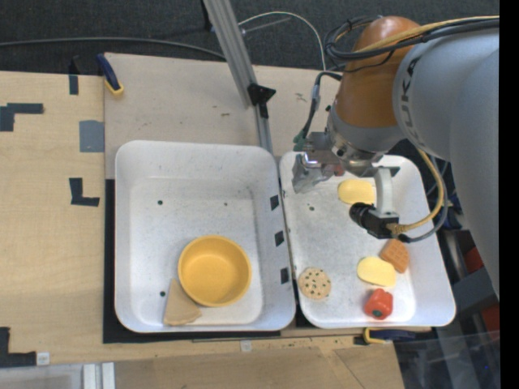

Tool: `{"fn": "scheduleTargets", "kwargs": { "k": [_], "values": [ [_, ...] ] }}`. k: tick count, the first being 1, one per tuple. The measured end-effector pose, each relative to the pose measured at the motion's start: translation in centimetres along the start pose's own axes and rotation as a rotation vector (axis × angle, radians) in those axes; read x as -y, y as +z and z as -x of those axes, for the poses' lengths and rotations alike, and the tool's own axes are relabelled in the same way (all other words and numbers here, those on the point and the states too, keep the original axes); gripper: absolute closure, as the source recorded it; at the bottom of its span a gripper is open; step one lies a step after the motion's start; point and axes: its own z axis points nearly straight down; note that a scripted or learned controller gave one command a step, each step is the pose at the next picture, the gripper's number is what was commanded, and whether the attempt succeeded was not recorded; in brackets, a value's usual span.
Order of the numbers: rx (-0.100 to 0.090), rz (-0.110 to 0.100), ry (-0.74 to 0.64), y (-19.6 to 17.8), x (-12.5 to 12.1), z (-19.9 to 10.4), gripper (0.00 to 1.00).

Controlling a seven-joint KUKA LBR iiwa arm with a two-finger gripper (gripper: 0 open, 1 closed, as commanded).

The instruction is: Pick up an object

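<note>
Right bin [430, 298] holds the candidates: pale yellow piece [355, 190] near the far side, another yellow piece [376, 271] toward the front, orange chunk [396, 254] touching it, red-orange piece [378, 303] near the front rim, cookie [314, 283] by the divider. All look like small toy foods, likely light and rigid plastic; rounded ones may be slick and squirt out under a pinch, so a grip across the narrow middle seems best. Cookie is flat, hard to get under.

Left bin [146, 177] has a yellow bowl [214, 269] with a tan wedge [180, 309] tucked against it at the front; bowl rim would be a workable pinch spot.

Gripper [306, 171] sits low over the right bin's far-left corner, just beside the divider wall; cannot tell its state, nothing visibly held. Arm body overhangs the far part of the right bin.

Room: bare floor in the middle-left of the right bin, good for descent. Front cluster is tight against rim. Left bin's far half is open.
</note>
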Motion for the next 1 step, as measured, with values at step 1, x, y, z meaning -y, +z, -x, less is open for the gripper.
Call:
{"fn": "scheduleTargets", "kwargs": {
  "k": [1],
  "values": [
    [0.001, -0.003, 0.000, 1.19, 0.85, -5.72, 1.00]
  ]
}}
